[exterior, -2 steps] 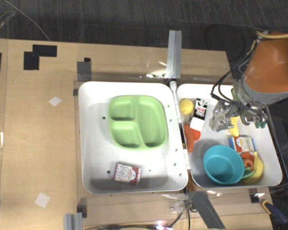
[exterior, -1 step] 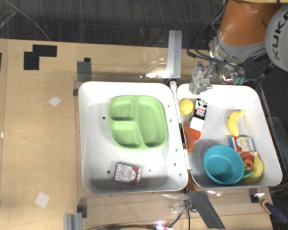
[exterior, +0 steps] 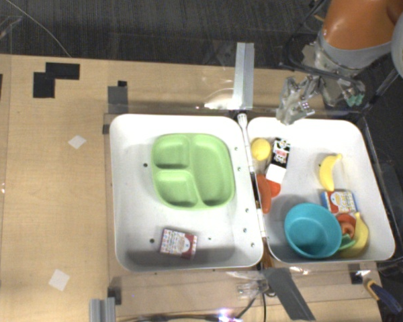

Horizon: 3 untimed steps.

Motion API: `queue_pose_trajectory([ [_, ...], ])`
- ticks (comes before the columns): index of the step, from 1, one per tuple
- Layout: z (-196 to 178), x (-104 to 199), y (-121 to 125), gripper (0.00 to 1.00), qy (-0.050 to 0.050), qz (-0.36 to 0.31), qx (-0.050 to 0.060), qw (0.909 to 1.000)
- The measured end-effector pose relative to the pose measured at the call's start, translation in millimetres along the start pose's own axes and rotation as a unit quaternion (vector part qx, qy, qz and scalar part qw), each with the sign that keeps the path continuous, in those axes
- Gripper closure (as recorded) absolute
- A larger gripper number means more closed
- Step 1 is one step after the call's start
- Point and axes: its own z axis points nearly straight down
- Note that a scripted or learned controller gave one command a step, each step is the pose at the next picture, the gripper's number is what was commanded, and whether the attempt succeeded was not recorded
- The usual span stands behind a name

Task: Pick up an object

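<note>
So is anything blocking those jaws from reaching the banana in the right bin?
Nothing visible does. The gripper hangs above the right bin's far rim, and the banana lies on open white floor, apart from the blue bowl and small cartons.

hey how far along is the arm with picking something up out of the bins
Early. Done: nothing looks lifted; the banana, teal bowl and lemon lie in the right bin, the green tray and small carton in the left. In hand: nothing shows in the gripper, which hangs over the right bin's far rim. Left: descend on an object, grip, lift.
</note>
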Motion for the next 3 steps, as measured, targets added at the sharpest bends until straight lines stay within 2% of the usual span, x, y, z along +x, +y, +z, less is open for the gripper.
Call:
queue_pose_trajectory([
  [1,8.4,5.7,-14.5,1.00,0.001,-0.189,-0.001,0.9820],
  [2,-2.6,2.0,-13.4,1.00,-0.003,-0.188,-0.001,0.9821],
  [3,14.7,-25.1,74.4,1.00,0.001,-0.172,-0.003,0.9851],
])
